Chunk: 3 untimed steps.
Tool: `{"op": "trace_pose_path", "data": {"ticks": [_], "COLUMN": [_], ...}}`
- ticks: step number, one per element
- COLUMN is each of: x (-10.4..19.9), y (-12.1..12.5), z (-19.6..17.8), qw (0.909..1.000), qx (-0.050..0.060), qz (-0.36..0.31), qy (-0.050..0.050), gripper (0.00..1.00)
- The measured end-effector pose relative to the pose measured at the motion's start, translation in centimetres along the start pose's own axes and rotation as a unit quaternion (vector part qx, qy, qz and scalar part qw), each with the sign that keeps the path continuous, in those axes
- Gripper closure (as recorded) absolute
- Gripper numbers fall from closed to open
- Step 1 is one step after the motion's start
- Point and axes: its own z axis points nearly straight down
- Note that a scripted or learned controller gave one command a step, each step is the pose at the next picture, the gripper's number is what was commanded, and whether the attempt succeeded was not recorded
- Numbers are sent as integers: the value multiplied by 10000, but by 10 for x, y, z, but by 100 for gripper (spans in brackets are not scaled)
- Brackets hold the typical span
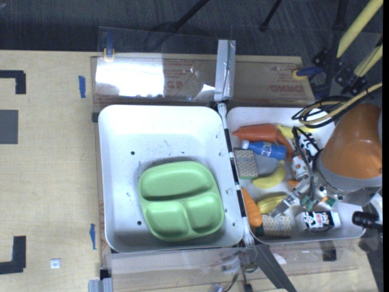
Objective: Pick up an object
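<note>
Green plastic divided tray (180, 205) fills the near half of the left white bin (121, 126), whose far half lies bare. Red print on the cardboard (279, 87) behind the bins is too blurred to read. Crowding the right white bin (346, 239) are a blue bottle (266, 150), yellow banana (270, 178) and orange carrot (252, 208). Low over that bin's right edge, the gripper (307, 193) is hidden by cables; its state is unclear.
</note>
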Motion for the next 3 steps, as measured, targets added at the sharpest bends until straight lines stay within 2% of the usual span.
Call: {"op": "trace_pose_path", "data": {"ticks": [1, 2, 3], "x": [-8, -9, 23], "y": [45, 46, 99], "z": [19, 8, -78], "qw": [9916, 9918, 9963], "qx": [-22, -48, -9], "qz": [-1291, -1275, 862], "qy": [-44, -66, -19], "gripper": [0, 100, 100]}}
